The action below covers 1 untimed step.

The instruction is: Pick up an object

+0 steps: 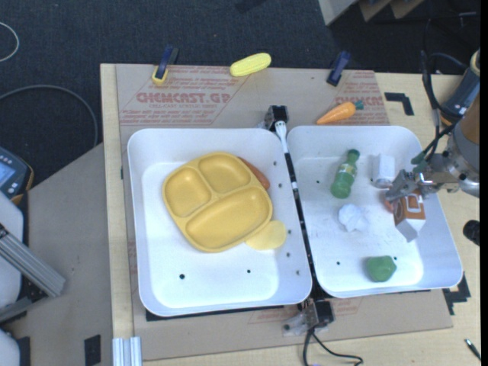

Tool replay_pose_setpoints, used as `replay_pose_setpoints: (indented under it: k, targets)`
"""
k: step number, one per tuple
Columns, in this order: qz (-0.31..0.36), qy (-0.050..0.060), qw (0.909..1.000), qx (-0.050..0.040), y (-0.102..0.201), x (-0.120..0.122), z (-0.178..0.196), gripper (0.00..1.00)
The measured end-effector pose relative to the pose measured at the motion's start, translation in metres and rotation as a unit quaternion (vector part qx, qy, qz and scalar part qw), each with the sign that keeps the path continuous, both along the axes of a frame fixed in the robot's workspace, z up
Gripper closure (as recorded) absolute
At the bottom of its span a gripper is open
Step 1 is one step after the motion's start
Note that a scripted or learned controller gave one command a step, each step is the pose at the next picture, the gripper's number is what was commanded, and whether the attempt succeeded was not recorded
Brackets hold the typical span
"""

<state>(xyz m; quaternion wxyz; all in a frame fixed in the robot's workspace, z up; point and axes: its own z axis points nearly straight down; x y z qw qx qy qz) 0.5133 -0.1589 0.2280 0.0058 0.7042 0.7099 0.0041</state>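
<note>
Plainly, the tabletop [191,90] carries two shallow white bins side by side, their inner walls touching along the middle. The left bin [145,227] is taken up mostly by a yellow divided plate [217,200], with a pale yellow disc [268,236] tucked at its near-right edge and something orange-red just showing at its far-right rim; bare floor remains along the left wall and the near edge. The right bin [438,261] has more open room: its centre and near-left part are bare but for a crumpled white scrap [352,217]. A green bottle [345,174] lies tilted near the far-left part of that bin, a green rounded lump [380,268] sits close to the near wall, and a small white block [381,166] lies toward the far-right. The tool [402,191] sits low over the right side of this bin, close to the right wall; whether its fingers are wide or narrow cannot be told. Just beneath it lies a small box [412,213] with orange-brown and white faces, tilted, near the right wall; whether the fingers touch it cannot be told. Outside the bins, a yellow banana-like toy [250,65] and an orange carrot [338,113] lie along the far edge of the tabletop.
</note>
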Motion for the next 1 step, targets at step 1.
replay_pose_setpoints:
  k: [1]
  targets:
    - [0.001,0.009,1.0,0.0035,0.0873,-0.0168,-0.0116,1.0]
